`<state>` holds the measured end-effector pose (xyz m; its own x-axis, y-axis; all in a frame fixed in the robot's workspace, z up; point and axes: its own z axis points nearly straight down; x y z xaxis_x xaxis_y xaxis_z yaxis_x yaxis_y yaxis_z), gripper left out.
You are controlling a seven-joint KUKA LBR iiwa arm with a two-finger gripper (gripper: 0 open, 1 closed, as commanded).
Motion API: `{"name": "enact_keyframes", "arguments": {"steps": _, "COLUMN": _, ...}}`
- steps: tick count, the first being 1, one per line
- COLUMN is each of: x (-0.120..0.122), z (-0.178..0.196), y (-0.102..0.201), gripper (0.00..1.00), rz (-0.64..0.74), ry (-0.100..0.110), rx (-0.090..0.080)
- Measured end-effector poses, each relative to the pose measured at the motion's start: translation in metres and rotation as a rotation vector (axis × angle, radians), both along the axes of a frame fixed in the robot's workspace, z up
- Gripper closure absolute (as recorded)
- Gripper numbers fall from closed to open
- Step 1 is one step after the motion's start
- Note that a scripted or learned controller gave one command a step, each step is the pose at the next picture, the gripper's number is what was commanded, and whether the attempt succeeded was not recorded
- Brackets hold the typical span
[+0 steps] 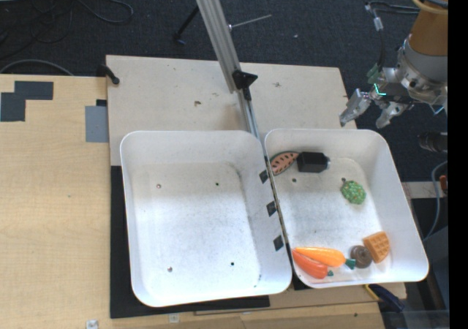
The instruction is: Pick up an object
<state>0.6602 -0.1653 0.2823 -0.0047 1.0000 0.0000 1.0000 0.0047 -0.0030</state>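
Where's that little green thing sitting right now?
The green object lies in the right bin, near its right wall, about midway down. The black block is up and to its left, the orange waffle piece below.

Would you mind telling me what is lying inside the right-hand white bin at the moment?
The right bin holds a black block, a brown striped piece, a green lump, an orange waffle-like piece, a carrot and a dark disc. Whatever lies beneath them is hidden.
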Motion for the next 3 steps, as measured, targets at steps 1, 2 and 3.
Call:
{"name": "enact_keyframes", "arguments": {"steps": 1, "x": -0.005, "z": -0.045, "y": -0.003, "gripper": 0.00, "rz": -0.004, "ry": 0.004, "rx": 0.001}}
{"name": "enact_keyframes", "arguments": {"steps": 2, "x": -0.013, "z": -0.094, "y": 0.004, "gripper": 0.00, "rz": -0.006, "ry": 0.004, "rx": 0.002}}
{"name": "enact_keyframes", "arguments": {"steps": 3, "x": -0.020, "z": -0.158, "y": 0.004, "gripper": 0.00, "rz": -0.006, "ry": 0.006, "rx": 0.002}}
